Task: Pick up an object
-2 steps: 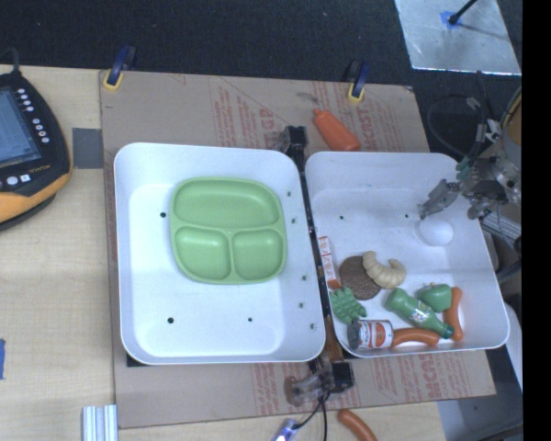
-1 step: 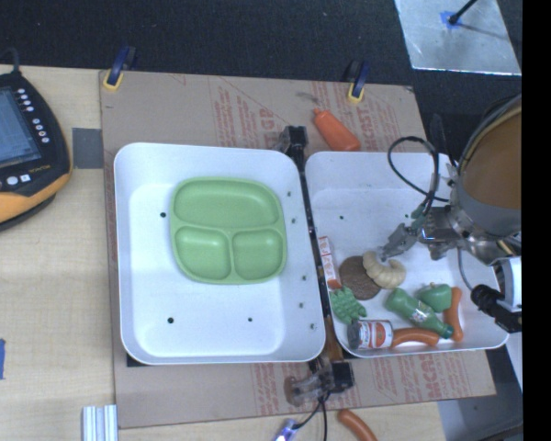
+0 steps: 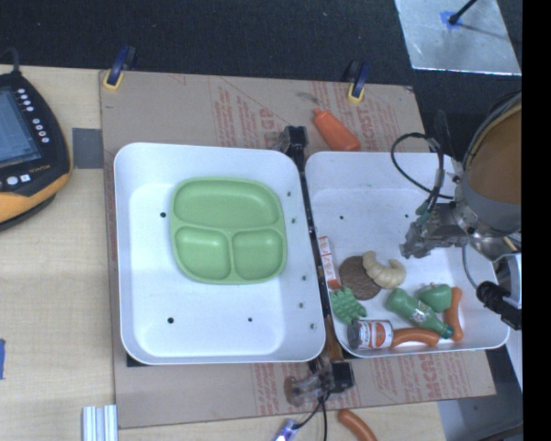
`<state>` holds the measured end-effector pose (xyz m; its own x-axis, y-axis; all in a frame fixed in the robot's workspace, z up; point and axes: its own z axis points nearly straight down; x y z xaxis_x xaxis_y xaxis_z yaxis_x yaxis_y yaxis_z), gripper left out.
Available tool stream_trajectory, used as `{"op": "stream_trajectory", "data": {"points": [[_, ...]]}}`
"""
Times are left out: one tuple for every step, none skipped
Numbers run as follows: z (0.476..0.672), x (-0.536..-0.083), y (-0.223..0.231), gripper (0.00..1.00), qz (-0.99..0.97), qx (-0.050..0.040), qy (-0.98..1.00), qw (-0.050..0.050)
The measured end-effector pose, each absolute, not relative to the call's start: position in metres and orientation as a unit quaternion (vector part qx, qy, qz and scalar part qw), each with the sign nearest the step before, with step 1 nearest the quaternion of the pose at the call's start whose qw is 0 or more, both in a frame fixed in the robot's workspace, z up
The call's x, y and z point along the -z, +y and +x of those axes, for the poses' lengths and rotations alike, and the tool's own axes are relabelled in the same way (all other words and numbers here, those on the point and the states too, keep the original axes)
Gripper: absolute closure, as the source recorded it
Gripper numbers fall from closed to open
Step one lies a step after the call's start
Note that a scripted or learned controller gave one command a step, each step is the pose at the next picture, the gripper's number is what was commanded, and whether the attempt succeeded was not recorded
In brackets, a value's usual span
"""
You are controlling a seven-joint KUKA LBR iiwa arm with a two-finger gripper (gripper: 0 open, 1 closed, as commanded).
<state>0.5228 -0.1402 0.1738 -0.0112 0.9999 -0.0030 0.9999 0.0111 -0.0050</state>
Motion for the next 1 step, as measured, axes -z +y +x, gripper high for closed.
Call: {"op": "stream_trajectory", "data": {"points": [[0.5830, -0.2609, -0.1706, 1.00, -0.706, -0.0008, -0.709, 0.000]]}}
